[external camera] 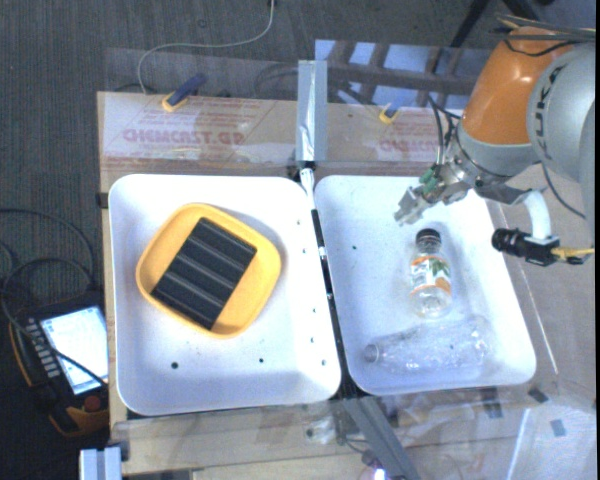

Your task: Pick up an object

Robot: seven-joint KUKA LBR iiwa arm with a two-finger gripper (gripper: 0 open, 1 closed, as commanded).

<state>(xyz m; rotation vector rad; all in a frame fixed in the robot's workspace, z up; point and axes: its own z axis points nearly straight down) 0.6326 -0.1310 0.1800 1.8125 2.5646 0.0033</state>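
1. Gripper (410,208) sits in the upper middle of the right bin (365,268), hanging off the arm (515,98) that enters from the upper right of the frame.
2. Gripper state: can't tell at this angle whether it's released or clenched. Nothing visibly held in it.
3. Nearest pick candidate is the small bottle (430,276), with a black cap, clear body and orange label. It's in the centre-right of the right bin, cap end pointing toward the top of the frame.
4. Gripper is just up-left of the cap. It's close, but I can't say whether they touch.
5. Second item is a crumpled clear bottle (430,348), lying on its side along the bin's lower edge, just below the small bottle. The two look near-touching, but the clear plastic makes that hard to confirm.
6. Left bin (210,373) holds a yellow dish (160,246), roughly centred and rotated diagonally.
7. A black ribbed block (205,271) lies flat in that dish, at the same diagonal. It's well apart from the gripper.
8. Behind both bins, along the top edge, is a cardboard sheet (180,138) with red lettering.
9. Off the bench at lower left there's a handheld screen unit (75,336) on the floor with cables.
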